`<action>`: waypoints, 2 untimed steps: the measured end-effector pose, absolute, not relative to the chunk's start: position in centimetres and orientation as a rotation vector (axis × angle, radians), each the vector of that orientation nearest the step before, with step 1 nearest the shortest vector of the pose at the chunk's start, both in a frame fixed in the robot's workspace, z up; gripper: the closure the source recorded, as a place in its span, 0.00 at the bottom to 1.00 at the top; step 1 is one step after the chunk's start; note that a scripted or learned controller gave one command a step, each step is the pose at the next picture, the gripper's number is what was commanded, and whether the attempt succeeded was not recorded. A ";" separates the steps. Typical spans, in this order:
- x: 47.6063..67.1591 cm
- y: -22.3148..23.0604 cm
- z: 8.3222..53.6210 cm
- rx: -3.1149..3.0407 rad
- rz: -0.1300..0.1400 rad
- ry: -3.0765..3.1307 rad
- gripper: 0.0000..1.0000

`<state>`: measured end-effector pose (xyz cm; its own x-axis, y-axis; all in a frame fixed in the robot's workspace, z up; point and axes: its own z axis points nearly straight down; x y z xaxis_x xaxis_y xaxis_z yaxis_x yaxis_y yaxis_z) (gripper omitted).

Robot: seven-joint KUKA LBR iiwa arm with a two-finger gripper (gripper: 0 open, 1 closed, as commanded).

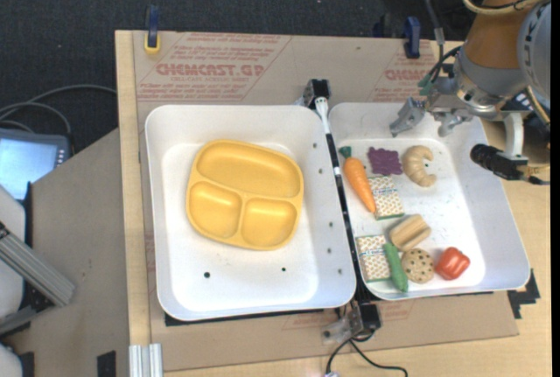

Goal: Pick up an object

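Gripper (430, 115) hangs with fingers spread wide and nothing between them, over the far end of the right bin (503, 218). Just below it lie a croissant (420, 164) and grapes (383, 160); a carrot (357, 183) lies farther down-left.

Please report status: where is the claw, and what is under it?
Claw open, above right bin's far edge, holding nothing. Croissant and grapes nearest. Nothing blocking.

Tray (245, 194) in left bin (166, 218); carrot (357, 182) in right.
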<state>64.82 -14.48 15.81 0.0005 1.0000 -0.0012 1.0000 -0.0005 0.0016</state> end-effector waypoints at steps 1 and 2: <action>63.7 -11.7 15.4 2.222 -0.003 2.226 0.00; 63.6 -11.7 8.9 2.211 0.007 2.215 0.00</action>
